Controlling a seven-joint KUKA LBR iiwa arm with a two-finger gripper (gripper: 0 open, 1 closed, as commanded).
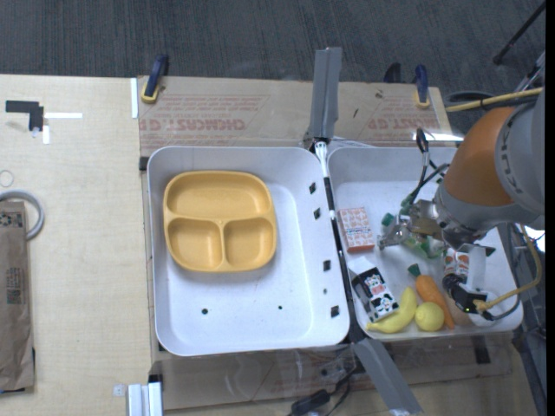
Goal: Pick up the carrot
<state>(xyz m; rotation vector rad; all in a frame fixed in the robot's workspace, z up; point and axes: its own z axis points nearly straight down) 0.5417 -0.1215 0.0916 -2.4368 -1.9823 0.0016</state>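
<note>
Carrot point(431, 296) in right bin point(375, 170) near lemon point(429, 317); fingers point(392, 232) above, grip state impossible to tell.

Two bins side by side. Left bin point(173, 319): divided tray point(221, 220) toward its rear. Right bin point(364, 173): carrot point(431, 291) near front edge, lemon point(429, 317) touching its front, banana point(395, 315) left of lemon, gripper point(401, 229) behind carrot.
</note>
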